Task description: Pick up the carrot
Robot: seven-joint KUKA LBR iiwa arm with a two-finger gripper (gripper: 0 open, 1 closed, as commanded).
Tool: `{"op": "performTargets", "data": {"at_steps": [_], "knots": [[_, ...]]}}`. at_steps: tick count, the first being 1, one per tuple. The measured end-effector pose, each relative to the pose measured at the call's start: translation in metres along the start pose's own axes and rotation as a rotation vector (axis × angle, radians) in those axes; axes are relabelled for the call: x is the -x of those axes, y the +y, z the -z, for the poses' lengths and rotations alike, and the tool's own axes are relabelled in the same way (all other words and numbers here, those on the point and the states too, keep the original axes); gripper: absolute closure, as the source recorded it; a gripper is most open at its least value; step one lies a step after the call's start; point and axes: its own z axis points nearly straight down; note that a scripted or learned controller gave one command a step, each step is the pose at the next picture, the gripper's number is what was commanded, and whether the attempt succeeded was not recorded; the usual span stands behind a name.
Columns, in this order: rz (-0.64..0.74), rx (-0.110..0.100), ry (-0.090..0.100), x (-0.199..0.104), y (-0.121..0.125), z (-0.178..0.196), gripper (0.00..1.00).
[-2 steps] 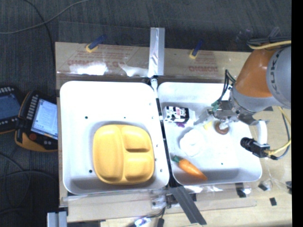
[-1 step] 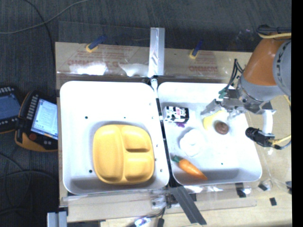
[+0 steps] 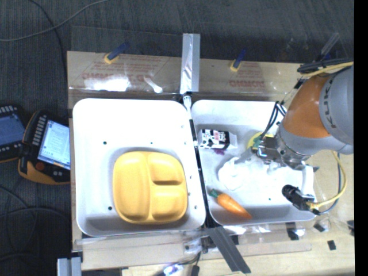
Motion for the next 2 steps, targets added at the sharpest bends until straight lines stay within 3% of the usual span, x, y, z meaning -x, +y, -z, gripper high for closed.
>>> {"op": "performTargets", "data": {"at_steps": [1,2], "knots": [[0.070,0.008,0.000,-0.066,-0.060,0.061,0.00],[0.078,0.009,0.000,-0.092,-0.063,0.061,0.00]]}}
